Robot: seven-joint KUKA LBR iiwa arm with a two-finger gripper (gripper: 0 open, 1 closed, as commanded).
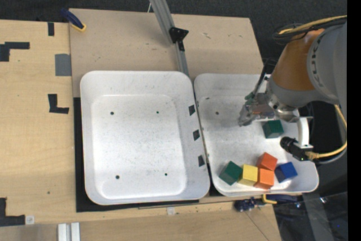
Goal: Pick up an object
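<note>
In the right bin (225,96) lie several small blocks. A dark green cube (273,128) sits alone near the bin's right side. Along the front edge stands a cluster: a green block (230,172), a yellow one (250,174), two orange ones (266,169) and a blue one (286,171). My gripper (248,115) hangs low over the middle of the right bin, just left of the dark green cube. Nothing shows between its fingers. The wrist and orange band rise to its right.
The left bin (138,135) sits beside the right one, with a black clip strip between them. A slanted metal rail (161,0) runs from the top down to the bins' far edge. A blue and yellow clamp (73,18) lies at the bench's far left.
</note>
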